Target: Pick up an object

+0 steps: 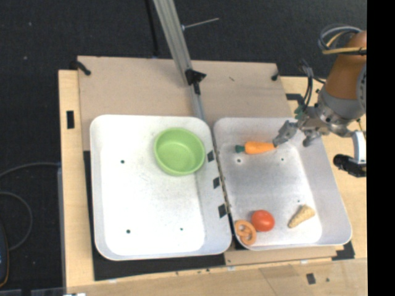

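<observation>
While the grey two-finger gripper (pixel 297 132) hovers, fingers seemingly spread, just right of the small orange plastic carrot (pixel 259 147) in the right white bin (pixel 327 193), closing there could nudge the carrot away.

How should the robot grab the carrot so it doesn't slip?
Probably best to grip the carrot across its thick orange middle, coming straight down from above. It lies flat and lengthwise, left to right, in the right bin, green top at the left, with bare floor on both long sides. The end effector hovers just right of it.
</observation>
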Available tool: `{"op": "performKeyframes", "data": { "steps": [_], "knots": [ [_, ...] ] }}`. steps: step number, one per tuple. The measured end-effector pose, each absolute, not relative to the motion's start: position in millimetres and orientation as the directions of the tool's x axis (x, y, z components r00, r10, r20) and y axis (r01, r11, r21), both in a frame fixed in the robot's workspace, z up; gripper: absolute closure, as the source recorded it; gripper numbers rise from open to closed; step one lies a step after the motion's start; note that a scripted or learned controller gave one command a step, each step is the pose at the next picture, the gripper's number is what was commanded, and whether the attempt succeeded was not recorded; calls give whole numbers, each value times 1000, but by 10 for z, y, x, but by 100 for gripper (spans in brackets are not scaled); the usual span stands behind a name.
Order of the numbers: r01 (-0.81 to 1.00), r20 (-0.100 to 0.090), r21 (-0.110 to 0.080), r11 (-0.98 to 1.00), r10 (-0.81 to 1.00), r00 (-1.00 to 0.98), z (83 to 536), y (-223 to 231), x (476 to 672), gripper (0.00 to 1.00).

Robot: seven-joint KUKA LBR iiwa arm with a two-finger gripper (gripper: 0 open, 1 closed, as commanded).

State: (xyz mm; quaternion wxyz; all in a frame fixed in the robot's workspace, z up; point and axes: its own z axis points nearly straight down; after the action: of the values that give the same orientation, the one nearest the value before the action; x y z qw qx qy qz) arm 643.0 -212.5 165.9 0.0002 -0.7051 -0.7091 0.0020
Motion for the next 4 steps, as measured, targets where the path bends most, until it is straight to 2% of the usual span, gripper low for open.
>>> {"op": "performKeyframes", "data": {
  "steps": [1, 2, 3, 4],
  "knots": [
    [1000, -3, -3, 5, 1000, -5, 1208, -2065, 6418, 0],
    [1000, -4, -1, 4, 1000, -4, 1007, -2085, 6417, 0],
    [1000, -8, 4, 6, 1000, -6, 1138, -2097, 6429, 100],
    [1000, -1, 6, 0, 1000, 0, 1707, -2070, 6351, 100]
  ]
}}
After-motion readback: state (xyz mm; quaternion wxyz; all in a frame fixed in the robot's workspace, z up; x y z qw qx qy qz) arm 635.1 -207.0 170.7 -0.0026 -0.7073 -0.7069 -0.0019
